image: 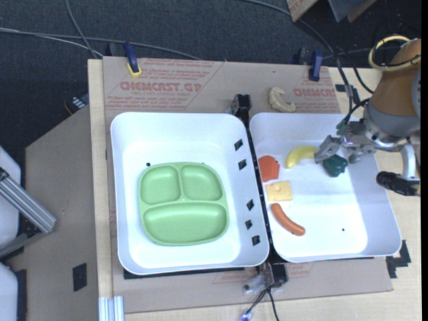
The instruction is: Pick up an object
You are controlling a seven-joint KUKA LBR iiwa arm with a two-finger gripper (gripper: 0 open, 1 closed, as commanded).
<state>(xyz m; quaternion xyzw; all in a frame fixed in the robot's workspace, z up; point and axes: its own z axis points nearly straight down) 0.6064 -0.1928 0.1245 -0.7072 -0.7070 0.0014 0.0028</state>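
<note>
The right bin (348, 236) holds several toy foods. A yellow banana (300, 156) lies near its back. An orange-red piece (269, 167) and a yellow cheese wedge (279, 191) lie along its left wall. Closer to the front lies a red sausage (287, 220). My gripper (338, 154) hangs over the bin's back right part, just right of the banana. A dark green object (335, 166) sits right at its tip, touching or nearly touching it. Whether it is gripped is hidden.
The left bin (127, 139) bears a green divided plate (182, 202). A beige lump (281, 99) lies on the bench behind the right bin. A black part (396, 180) juts over that bin's right rim. Blue clamps (132, 60) hold the board at the back.
</note>
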